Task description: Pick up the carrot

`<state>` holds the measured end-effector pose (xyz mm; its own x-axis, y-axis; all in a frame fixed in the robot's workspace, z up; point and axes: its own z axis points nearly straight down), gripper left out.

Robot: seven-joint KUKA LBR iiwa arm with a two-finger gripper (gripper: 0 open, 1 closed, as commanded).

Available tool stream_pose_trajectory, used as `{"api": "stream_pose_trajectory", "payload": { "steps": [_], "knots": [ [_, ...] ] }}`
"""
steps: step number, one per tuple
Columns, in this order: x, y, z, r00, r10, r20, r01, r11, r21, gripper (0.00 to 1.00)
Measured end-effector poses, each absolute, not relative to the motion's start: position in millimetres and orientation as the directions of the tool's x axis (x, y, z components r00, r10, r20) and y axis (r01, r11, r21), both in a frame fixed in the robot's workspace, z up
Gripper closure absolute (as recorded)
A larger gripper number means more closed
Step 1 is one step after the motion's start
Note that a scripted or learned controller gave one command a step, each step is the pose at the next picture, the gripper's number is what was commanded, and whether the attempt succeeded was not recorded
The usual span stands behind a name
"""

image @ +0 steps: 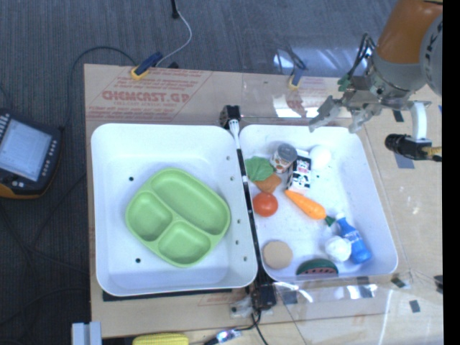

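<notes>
White plastic forms both bins: the left bin (108, 192) holds a green divided plate (178, 215) with three compartments, lying near its middle. The right bin (374, 214) holds a scatter of toys. The carrot (305, 204) lies slantwise near the bin's centre, its tip pointing up-left, just beside a small black-and-white carton (301, 174). A tomato (265, 204) sits to the carrot's left, a green leaf (259, 168) above that, a grey-capped can (284, 157) and a white egg (320, 157) toward the far side. Nearer the front lie a tan round cookie (277, 253), a watermelon slice (317, 268) and a blue-and-white bottle (348, 241). The gripper (341, 117) hangs over the right bin's far rim, well apart from the carrot, fingers spread wide and holding nothing.
</notes>
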<state>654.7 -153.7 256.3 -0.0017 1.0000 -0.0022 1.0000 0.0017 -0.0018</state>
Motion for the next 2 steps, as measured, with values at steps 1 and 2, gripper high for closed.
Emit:
{"api": "stream_pose_trajectory", "payload": {
  "steps": [1,2],
  "knots": [
    [558.7,-167,145,-0.088,0.996,0.002,0.996,0.088,-0.014,0.0],
    [561.9,-131,91,-0.083,0.997,-0.008,0.997,0.083,0.007,0.0]
  ]
}}
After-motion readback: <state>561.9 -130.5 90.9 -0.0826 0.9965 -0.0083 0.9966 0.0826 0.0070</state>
